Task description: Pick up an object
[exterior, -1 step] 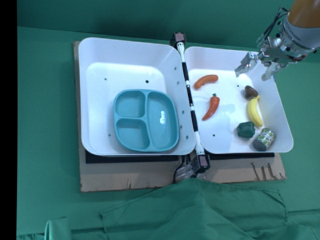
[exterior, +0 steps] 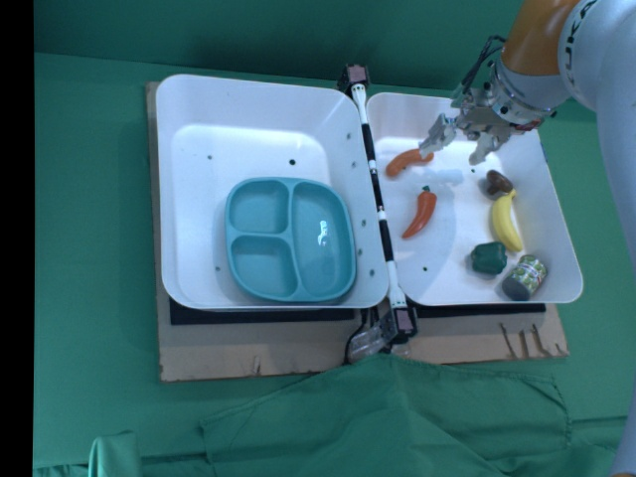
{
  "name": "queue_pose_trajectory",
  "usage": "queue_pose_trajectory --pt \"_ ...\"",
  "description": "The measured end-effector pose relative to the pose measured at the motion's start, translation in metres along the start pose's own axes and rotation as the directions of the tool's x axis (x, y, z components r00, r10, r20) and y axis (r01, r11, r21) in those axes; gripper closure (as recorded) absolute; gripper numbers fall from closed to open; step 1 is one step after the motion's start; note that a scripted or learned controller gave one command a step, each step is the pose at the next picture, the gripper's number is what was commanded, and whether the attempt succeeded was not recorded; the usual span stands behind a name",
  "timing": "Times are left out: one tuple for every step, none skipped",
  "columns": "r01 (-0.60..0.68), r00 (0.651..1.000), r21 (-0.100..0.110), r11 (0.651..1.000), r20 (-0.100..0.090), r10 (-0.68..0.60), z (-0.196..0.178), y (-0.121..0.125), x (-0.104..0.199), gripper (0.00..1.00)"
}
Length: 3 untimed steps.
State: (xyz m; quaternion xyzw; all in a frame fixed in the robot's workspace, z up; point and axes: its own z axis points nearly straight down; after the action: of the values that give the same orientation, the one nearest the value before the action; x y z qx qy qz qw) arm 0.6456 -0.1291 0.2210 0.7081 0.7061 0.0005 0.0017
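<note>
My gripper (exterior: 455, 150) hangs over the back of the right bin (exterior: 556, 212), its two fingers spread apart and open with nothing between them. An orange pepper (exterior: 407, 160) lies just left of the left fingertip. A red chili (exterior: 420, 212) lies below it toward the bin's middle. A small brown piece (exterior: 497, 182) sits to the right of the gripper, with a yellow banana (exterior: 507, 223) in front of it. Nearer the front right corner are a dark green pepper (exterior: 487, 257) and a small can (exterior: 524, 276) on its side.
The left bin (exterior: 199, 117) holds a teal divided plate (exterior: 290, 238). A black-and-white bar (exterior: 376, 182) runs along the seam between the bins. Green cloth (exterior: 397, 415) covers the bench in front.
</note>
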Motion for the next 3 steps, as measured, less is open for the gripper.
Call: queue_pose_trajectory --pt "0.000 1.000 -0.011 1.000 0.003 0.000 0.035 -0.020 -0.001 0.00" --pt "-0.001 1.000 -0.016 1.000 0.004 0.001 0.035 -0.064 0.032 0.00" --pt "-0.004 1.000 -0.024 1.000 0.006 0.004 0.022 -0.062 0.030 1.00"
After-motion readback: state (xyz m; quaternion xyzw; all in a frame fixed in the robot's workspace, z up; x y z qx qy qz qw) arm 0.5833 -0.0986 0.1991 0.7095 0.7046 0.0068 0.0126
